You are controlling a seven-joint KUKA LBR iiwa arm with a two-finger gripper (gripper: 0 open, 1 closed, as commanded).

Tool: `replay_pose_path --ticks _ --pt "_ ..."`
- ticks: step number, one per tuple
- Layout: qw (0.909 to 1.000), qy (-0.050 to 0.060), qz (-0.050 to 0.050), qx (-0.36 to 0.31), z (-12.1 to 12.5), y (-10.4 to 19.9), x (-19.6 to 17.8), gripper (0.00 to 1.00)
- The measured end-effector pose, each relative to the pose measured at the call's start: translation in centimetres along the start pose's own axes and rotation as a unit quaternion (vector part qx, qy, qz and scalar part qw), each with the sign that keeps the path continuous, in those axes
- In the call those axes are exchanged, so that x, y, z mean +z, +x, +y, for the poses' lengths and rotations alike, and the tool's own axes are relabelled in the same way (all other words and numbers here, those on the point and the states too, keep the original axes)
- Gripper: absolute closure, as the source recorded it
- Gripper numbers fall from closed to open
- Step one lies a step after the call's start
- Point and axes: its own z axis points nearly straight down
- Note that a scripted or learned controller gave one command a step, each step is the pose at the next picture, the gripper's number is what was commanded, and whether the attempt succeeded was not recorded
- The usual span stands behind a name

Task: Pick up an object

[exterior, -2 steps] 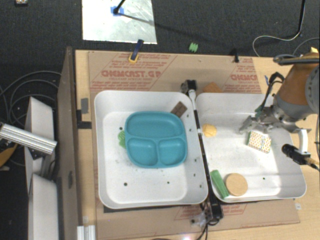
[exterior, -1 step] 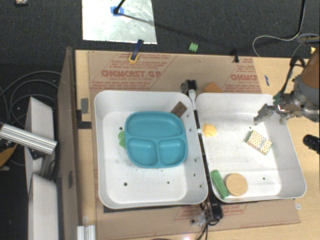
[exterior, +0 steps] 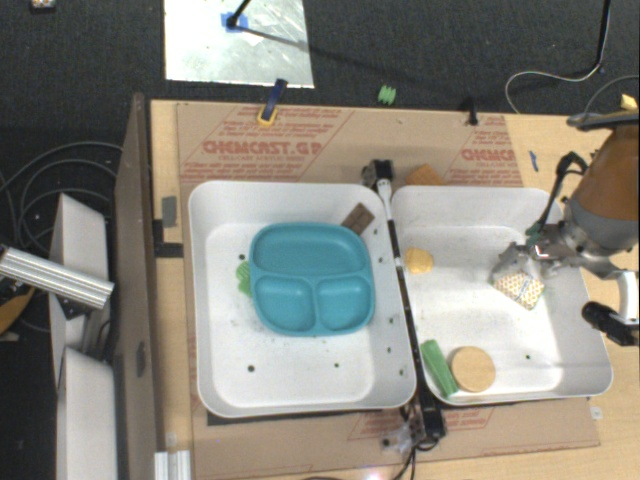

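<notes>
My gripper (exterior: 517, 265) hangs over the right part of the right bin (exterior: 480, 204), reaching in from the right. A small white object with a yellow dotted pattern (exterior: 521, 288) lies directly under its tip, touching or nearly touching it. Whether it is gripped I cannot tell. Also in the right bin are a small yellow piece (exterior: 419, 261) near the left wall, a tan round disc (exterior: 474, 369) at the front, and a green stick (exterior: 437, 367) beside the disc.
The left bin (exterior: 215, 298) holds a teal divided plate (exterior: 311, 278) with a green item (exterior: 243, 277) poking out at its left edge. A brown block (exterior: 357, 217) leans at that bin's back right corner. An orange object (exterior: 425, 176) lies behind the bins.
</notes>
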Motion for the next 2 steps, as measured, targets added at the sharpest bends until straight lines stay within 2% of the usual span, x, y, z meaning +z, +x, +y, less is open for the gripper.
replay_pose_path --ticks 1,2 --pt "1.0 -0.003 -0.001 0.0 -0.76 0.15 -2.12 0.0" --pt "1.0 -0.003 -0.001 -0.001 -1.32 0.02 -1.65 0.0"
